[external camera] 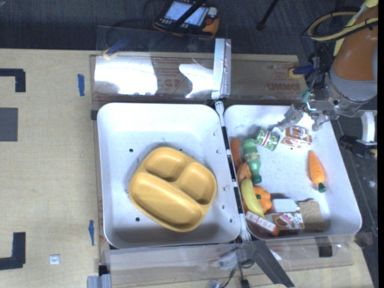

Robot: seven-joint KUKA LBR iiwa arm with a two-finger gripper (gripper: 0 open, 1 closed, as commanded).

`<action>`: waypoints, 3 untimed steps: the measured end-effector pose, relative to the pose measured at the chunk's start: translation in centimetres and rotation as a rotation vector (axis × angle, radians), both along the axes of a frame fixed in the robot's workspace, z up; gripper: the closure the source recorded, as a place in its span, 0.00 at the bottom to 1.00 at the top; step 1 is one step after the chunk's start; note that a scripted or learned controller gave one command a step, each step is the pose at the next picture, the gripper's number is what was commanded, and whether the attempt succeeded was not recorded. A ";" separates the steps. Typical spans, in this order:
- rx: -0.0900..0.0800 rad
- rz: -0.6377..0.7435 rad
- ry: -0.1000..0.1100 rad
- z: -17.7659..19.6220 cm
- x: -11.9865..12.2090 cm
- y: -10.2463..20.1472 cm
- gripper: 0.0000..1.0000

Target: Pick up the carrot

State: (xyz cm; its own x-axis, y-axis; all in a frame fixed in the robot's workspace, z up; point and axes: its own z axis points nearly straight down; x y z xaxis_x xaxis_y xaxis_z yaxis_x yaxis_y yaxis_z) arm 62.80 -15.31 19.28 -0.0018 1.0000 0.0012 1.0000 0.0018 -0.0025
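Tool [307, 110] above right bin's [342, 161] far edge, finger state unclear; carrot [316, 168] lies apart.

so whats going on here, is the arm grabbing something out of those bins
Not yet. The grey and orange arm reaches in over the back of the right bin, with its gripper near the small cartons there. The carrot it is meant to pick up lies loose near that bin's right side, apart from the gripper and untouched. A banana and other toy foods crowd the bin's left edge. The left bin holds a yellow divided tray.
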 end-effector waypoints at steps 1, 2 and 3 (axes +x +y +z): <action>-0.001 -0.003 -0.002 -6.7 -7.4 -2.6 0.00; 0.015 -0.034 -0.015 -10.2 -8.0 -5.4 0.00; 0.004 -0.040 -0.010 -9.5 -8.3 -6.0 1.00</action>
